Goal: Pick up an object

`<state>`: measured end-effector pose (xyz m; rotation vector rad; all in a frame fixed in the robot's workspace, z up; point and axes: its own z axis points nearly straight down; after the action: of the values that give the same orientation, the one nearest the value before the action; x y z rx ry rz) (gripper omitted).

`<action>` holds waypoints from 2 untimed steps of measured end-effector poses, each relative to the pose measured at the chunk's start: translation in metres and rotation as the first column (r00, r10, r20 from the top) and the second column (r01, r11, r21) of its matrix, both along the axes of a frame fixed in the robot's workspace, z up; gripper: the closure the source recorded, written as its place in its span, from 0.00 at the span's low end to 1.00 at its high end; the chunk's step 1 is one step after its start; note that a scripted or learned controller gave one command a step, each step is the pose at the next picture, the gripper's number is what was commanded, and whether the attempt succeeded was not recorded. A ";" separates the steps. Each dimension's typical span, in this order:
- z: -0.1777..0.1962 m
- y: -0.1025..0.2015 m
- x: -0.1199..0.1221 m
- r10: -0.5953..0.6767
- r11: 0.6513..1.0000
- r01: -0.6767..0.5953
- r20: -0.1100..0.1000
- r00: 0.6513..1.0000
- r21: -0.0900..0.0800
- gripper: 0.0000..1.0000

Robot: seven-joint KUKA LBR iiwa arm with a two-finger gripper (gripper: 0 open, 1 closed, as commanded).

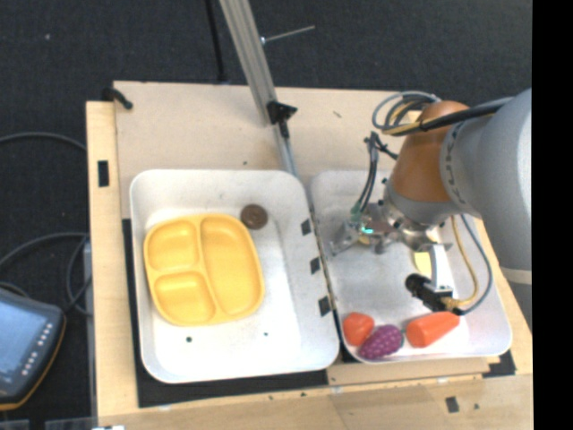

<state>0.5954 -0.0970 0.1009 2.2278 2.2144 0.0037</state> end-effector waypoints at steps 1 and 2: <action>0.000 -0.001 -0.097 0.002 1.000 -0.002 -0.004 1.000 -0.002 0.00; 0.063 -0.032 -0.097 0.005 1.000 -0.005 0.006 1.000 -0.004 0.00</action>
<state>0.4982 -0.1287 0.1636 2.2172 2.2145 0.0057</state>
